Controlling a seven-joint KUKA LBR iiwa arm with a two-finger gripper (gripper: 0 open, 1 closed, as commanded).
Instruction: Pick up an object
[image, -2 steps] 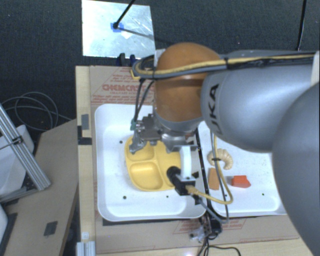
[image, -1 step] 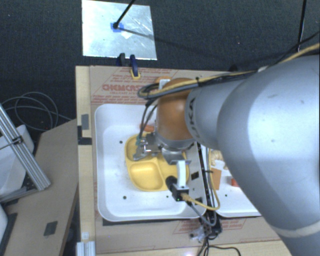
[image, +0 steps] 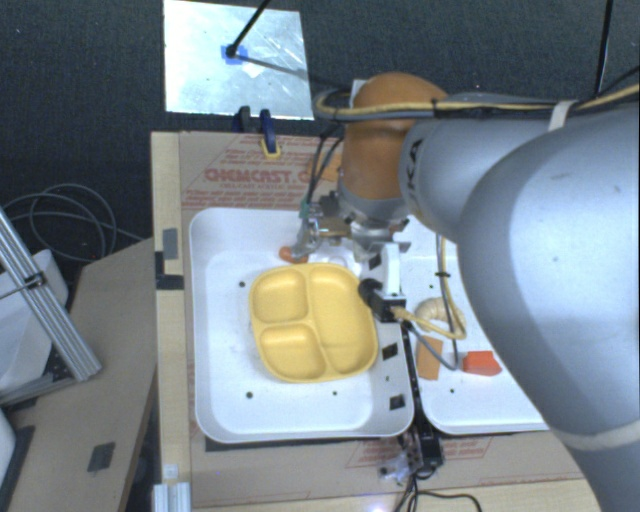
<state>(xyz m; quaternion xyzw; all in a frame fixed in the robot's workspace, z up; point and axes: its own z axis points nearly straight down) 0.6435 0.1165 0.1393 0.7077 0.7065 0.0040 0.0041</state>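
Observation:
A yellow sectioned plate (image: 308, 323) lies in the middle of the left white bin (image: 225, 400). Just beyond its far edge, a small orange object (image: 293, 254) peeks out on the bin floor. My gripper (image: 322, 232) hangs low over the far part of the left bin, right beside that orange object and at the plate's far rim. The big grey arm with its orange band (image: 385, 135) comes in from the right and covers much of the right bin.
In the right bin (image: 500, 405) lie an orange block (image: 481, 363), a brownish flat piece (image: 429, 357) and a pale rounded object (image: 436, 313). Cables run down the arm along the divider between the bins. Cardboard borders the bins.

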